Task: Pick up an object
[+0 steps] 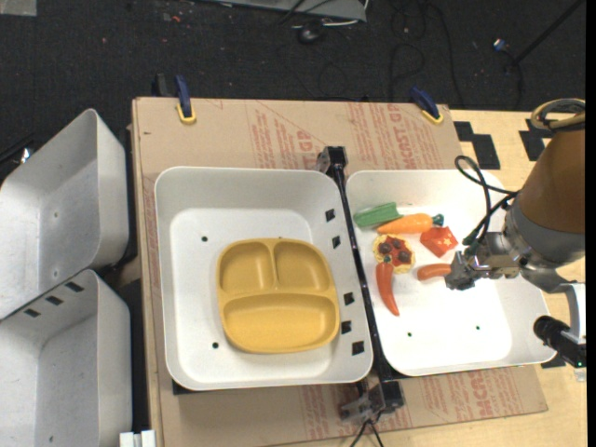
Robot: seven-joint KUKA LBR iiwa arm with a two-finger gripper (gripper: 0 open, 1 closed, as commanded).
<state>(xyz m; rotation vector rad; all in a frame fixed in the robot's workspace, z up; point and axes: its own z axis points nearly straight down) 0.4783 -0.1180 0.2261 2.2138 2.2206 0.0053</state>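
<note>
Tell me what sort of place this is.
Probably a robot lab test bench: a robot arm reaches over two white bins on cardboard, toy food lies in the right one, and loose cables trail over dark carpet.

The arm (pixel 559 203) is a bulky rounded body, orange-brown above and grey below at the wrist. A black cable (pixel 480 180) loops along it to the small dark pincer (pixel 461 276), metallic and boxy.
</note>
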